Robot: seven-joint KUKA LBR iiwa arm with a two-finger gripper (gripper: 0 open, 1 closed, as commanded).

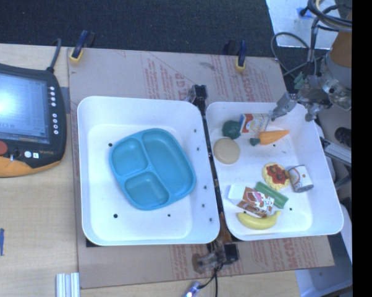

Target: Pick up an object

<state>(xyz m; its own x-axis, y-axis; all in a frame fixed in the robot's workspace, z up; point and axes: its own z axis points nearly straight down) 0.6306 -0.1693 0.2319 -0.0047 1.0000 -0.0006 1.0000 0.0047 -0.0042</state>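
Note:
My gripper (296, 109) hangs over the far right corner of the right bin (316, 142), open with nothing between its fingers. One finger (283, 107) points down toward a small carton (254, 123) and an orange carrot (271, 137) just below it. Also in this bin are a green broccoli piece (232, 129), a round beige bun (226, 150), a small pizza (275, 174), a can (300, 179), a snack box (255, 202) and a banana (257, 221).
The left bin (96, 184) holds a blue divided plate (151, 167). A teach pendant (22, 119) lies on the bench at the far left. Clamps (240, 53) sit at the back edge, and cables hang at the upper right.

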